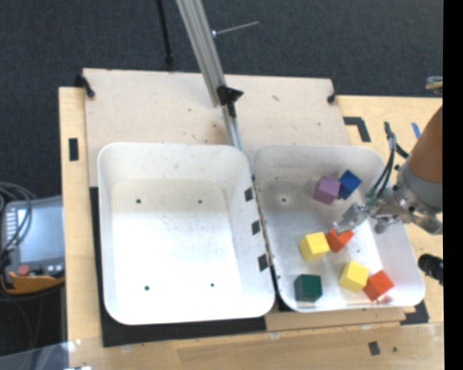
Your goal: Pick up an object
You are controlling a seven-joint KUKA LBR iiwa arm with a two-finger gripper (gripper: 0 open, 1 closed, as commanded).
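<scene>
End effector (346, 223) sits low in the right-hand shallow white plastic bin (289, 169), toward that bin's right wall, tips right at the small orange-red block (339, 240). Whether the tips are spread or clenched: you cannot tell from this angle, and no block is visibly between them.

Target, by your best reading: that orange-red block, mid-bin, touching or just beside the yellow cube (314, 245) on its left. That neighbour is the trouble. If one tip comes down on the yellow cube, both blocks will likely skid.

To do it well: centre the tips over the orange-red block alone, keep the closing line clear of the yellow cube, and go down to the bin floor before squeezing. Lift straight up, slowly.

Other pieces in the same bin: purple cube (327, 190) and blue cube (349, 183) near the far edge, touching each other; dark green cube (308, 287), second yellow cube (354, 275) and second orange-red block (379, 284) along the near edge. All stand apart from your target.
</scene>
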